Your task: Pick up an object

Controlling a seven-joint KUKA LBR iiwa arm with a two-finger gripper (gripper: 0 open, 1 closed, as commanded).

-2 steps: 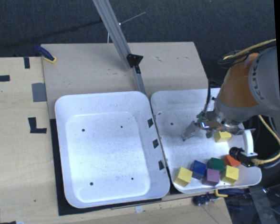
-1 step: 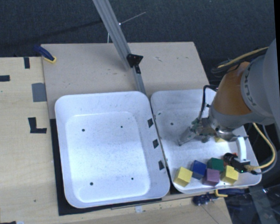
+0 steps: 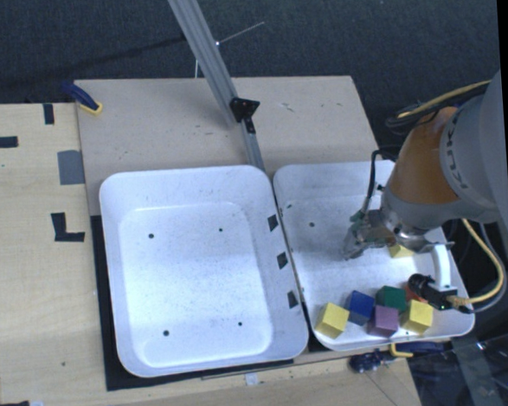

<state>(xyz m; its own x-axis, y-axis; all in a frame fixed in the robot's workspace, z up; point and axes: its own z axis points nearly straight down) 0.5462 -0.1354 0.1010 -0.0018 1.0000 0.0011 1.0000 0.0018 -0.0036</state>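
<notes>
The gripper (image 3: 359, 241) sits low over the right bin's (image 3: 314, 193) bare middle, though we cannot tell its state, and the cluster of blocks, the blue block (image 3: 360, 304) nearest, lies toward the bin's near edge.

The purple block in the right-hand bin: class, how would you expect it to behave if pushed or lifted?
The purple block looks like a small flat-faced cube, so it would probably slide, not roll. It appears rigid, unlikely to flex when squeezed. It sits packed against the blue block and green block, so a push would likely shift those neighbours too.
</notes>
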